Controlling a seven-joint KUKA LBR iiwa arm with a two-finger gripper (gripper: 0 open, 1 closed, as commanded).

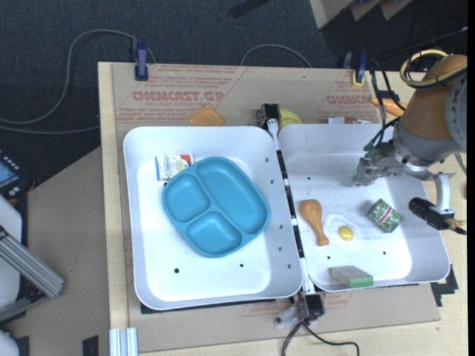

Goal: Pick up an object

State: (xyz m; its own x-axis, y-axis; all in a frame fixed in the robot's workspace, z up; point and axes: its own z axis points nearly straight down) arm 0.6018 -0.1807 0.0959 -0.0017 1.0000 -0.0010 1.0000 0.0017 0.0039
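My gripper [369,172] hangs over the back part of the right bin [326,143], with the grey arm and its orange band reaching in from the right. Nothing shows in its grasp. In front of it lie a small green can [384,215] on its side, a toy fried egg [344,232], a tan toy drumstick [314,219] and a grey-green sponge [351,277]. The can is the nearest of these, a little to the front right of the gripper.
The left bin [148,258] holds a blue divided plate [214,205] and a small white packet [172,165]. Behind the bins on the board lie an orange piece [206,115] and a yellow object [289,117]. Cables run along the back.
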